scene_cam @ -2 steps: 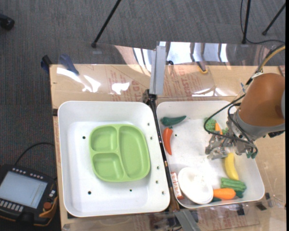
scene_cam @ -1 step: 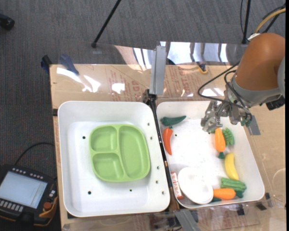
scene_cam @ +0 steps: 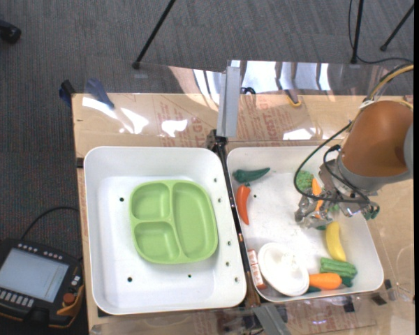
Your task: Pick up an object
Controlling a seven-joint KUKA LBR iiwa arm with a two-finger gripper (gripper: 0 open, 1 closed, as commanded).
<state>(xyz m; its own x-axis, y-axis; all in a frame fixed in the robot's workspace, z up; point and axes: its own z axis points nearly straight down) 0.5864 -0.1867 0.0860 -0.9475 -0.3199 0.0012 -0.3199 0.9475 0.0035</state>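
My gripper (scene_cam: 320,213) is low in the right bin (scene_cam: 279,165), under the orange wrist band, hanging over the bin's right middle. Its metal fingers are partly hidden by the wrist and cables. Right beside them lie a small green item (scene_cam: 304,181) and an orange piece (scene_cam: 316,185), and a yellow banana (scene_cam: 334,240) lies just below. Nothing shows clearly between the fingers.
The right bin also holds a dark green pepper (scene_cam: 251,175), a red-orange chili (scene_cam: 244,203), a white round lid (scene_cam: 283,269), an orange carrot (scene_cam: 325,280) and a green vegetable (scene_cam: 337,266). A green divided plate (scene_cam: 173,221) lies in the left bin (scene_cam: 98,229).
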